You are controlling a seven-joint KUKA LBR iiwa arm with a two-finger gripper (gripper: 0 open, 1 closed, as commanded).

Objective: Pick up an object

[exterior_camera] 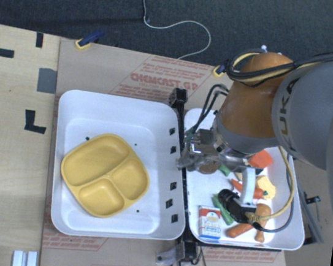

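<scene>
Two white bins sit side by side on a cardboard sheet [156, 79].

Left bin [70, 107]: one yellow divided plate [105, 175], three compartments, lying flat and turned at an angle, left of centre. Nothing on it.

Right bin [281, 244]: a cluster of small toy food pieces, partly hidden by the arm [311, 101].
- Small red-and-white box [210, 223], flat in the near left corner, close to the divider.
- Sausage-like piece [240, 230] just right of the box, near the front wall.
- Red-orange piece [263, 158] further back, at the edge of the arm's orange band [251, 108].
- Green piece [230, 170], slim, beside the wrist.
- Yellow piece [266, 189] toward the right side, with other orange bits around it, too small to identify.

Gripper [201, 159]: down low at the right bin's left edge, against the wall shared by the bins, about midway along it. The wrist blocks the view from above, so I cannot tell whether it is open or closed, nor whether anything is caught in it. Every listed piece lies on the bin floor, apart from the gripper; the green piece is nearest.
</scene>
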